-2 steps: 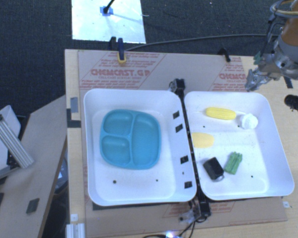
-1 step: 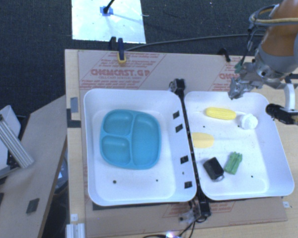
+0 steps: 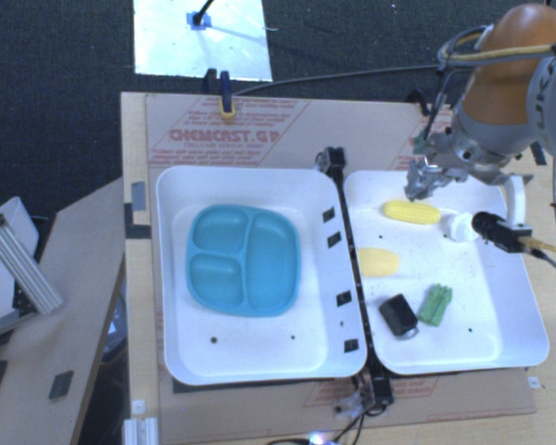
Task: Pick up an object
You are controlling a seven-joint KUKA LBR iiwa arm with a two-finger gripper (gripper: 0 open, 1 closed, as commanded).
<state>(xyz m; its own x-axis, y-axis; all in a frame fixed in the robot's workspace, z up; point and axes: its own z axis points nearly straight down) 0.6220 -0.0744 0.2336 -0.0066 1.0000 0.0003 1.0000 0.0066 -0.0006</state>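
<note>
In the right bin lie a long yellow corn-like piece, a pale yellow rounded piece, a black block and a green ridged piece. My gripper hangs over the far part of this bin, just above and behind the left end of the corn-like piece. Nothing shows between its tips.
The left bin holds a blue divided plate. A black hinge strip runs between the two bins. A blue and yellow clamp sits at the bench's far edge.
</note>
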